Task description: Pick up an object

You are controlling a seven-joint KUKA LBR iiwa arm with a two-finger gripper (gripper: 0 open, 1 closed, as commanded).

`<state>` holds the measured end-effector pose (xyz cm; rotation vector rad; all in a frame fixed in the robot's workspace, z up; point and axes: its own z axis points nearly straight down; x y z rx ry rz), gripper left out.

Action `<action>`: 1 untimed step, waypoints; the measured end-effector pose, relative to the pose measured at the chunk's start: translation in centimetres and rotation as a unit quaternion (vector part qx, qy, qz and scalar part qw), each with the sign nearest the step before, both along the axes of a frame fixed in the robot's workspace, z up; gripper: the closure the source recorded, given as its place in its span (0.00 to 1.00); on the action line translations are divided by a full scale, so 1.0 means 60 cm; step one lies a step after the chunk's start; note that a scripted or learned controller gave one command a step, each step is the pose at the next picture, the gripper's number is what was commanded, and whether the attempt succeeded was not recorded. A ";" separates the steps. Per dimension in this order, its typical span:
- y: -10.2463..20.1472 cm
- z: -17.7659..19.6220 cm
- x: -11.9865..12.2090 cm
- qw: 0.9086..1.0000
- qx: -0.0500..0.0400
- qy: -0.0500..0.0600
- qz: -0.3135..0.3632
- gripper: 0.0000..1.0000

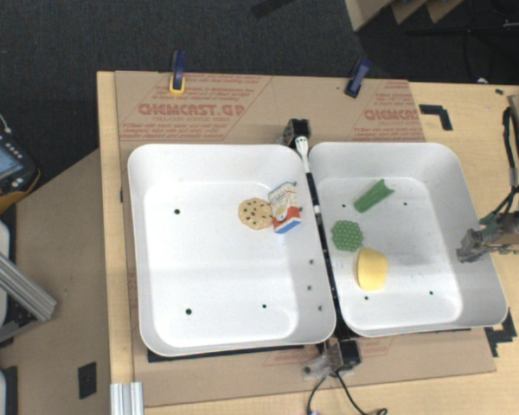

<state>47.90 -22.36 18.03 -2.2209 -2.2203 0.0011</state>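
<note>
bright even light, soft shadows, sharp

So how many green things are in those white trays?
2, both in the right bin: a long green piece near its back, and a round bumpy green one just above the yellow object.

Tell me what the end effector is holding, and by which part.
Nothing is seen held. The end effector sits at the right bin's right edge, apart from the yellow piece, the green items and the cookie.

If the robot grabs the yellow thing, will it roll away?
The yellow thing looks rounded and smooth, so it may roll or slip when nudged. It lies close to the green ball, so a push might knock that too.
</note>
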 end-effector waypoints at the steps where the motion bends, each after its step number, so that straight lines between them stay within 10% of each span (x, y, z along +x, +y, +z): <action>1: -0.001 0.026 0.001 1.000 -0.001 -0.002 0.000 1.00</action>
